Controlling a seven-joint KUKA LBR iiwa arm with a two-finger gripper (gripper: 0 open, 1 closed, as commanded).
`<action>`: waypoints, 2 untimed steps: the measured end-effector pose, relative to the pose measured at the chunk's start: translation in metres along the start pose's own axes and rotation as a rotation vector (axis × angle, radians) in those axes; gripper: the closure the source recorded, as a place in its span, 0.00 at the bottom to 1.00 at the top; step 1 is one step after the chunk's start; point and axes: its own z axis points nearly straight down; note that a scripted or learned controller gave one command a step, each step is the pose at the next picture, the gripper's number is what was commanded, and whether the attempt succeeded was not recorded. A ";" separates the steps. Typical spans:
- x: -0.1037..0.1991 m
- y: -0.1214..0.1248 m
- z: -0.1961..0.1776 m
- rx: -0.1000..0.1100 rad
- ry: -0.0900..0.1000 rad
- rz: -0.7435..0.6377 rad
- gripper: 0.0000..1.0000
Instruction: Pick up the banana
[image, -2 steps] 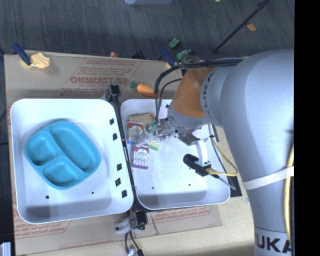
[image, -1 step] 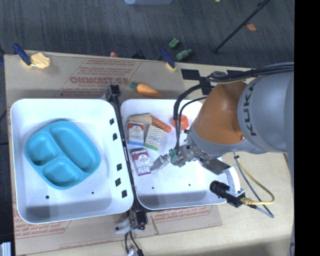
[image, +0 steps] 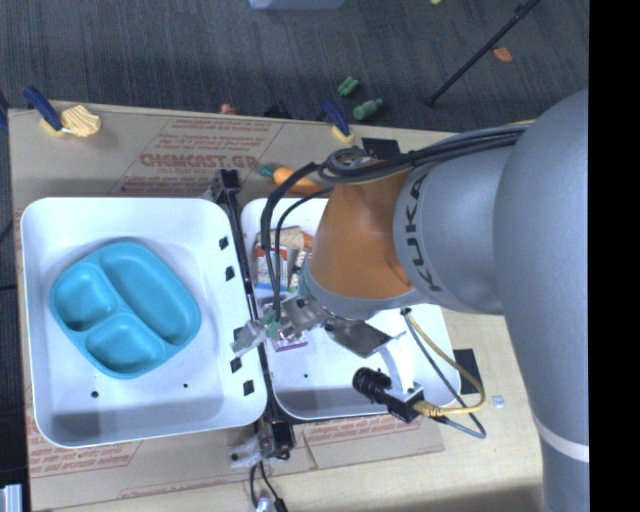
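Observation:
My gripper (image: 272, 328) is low over the left side of the right bin (image: 330, 400), close to the divider between the two bins. The orange wrist band (image: 355, 240) and the grey arm (image: 500, 220) cover most of that bin and hide what lies under them. Past the wrist's left edge I see a few small items (image: 282, 248) in the bin, one pale brown and one with red on it; they are too covered to name. A small purple-edged item (image: 291, 341) lies right beside the gripper.
The left bin (image: 60, 400) holds a blue divided plate (image: 125, 305). An orange object (image: 296, 177) lies on the bench behind the right bin. A black cable plug (image: 372, 383) and a yellow cable (image: 445, 375) hang over the right bin's front.

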 end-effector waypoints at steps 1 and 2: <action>-0.023 0.071 0.000 -0.001 -0.002 0.146 0.00; -0.074 0.046 0.000 0.000 -0.001 0.053 0.00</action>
